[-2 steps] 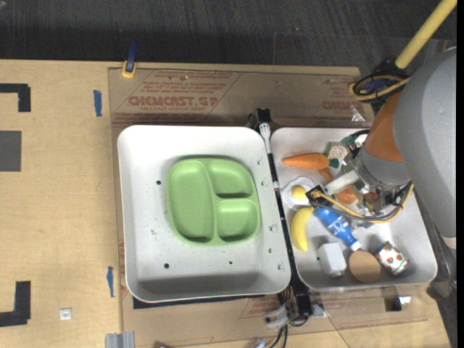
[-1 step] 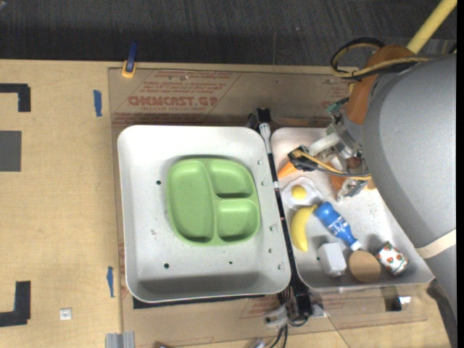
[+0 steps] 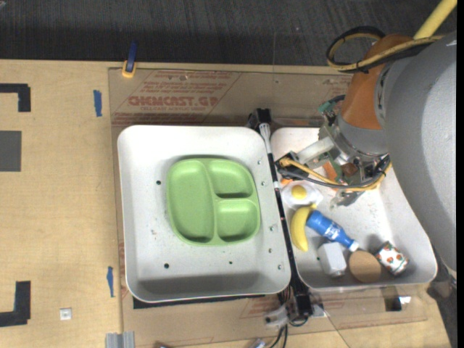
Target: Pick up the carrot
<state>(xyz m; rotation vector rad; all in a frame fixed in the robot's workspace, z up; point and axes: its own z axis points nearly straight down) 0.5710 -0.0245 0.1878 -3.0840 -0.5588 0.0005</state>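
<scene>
The arm is a bulky, smooth grey casing with an orange band above the wrist, black and yellow cables looping at its twelve o'clock side.

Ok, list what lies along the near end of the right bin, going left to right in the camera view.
Banana → blue bottle → grey block → brown potato-like lump → small white spotted item.
</scene>
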